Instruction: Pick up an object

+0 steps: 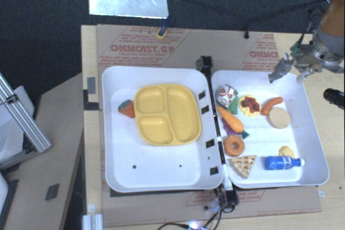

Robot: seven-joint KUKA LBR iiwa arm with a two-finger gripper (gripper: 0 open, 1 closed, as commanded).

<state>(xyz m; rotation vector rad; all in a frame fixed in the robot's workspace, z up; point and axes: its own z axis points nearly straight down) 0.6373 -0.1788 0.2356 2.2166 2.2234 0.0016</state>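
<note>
Arm poised over the right bin's far edge, toys lying below.
Left bin (116, 169) carries a yellow divided plate (166, 115) with a strawberry (126, 109) beside it. The right bin (315, 161) holds carrot (230, 118), blue bottle (281, 162), sausage (271, 105), donut (234, 145), pizza slice (243, 165). The gripper (289, 71) hangs above its far rim, fingers spread apart, nothing between them.

Both bins (161, 180) look like smooth white plastic; the tray (167, 115) is glossy yellow plastic (cardboard (145, 47) matt beneath).
</note>
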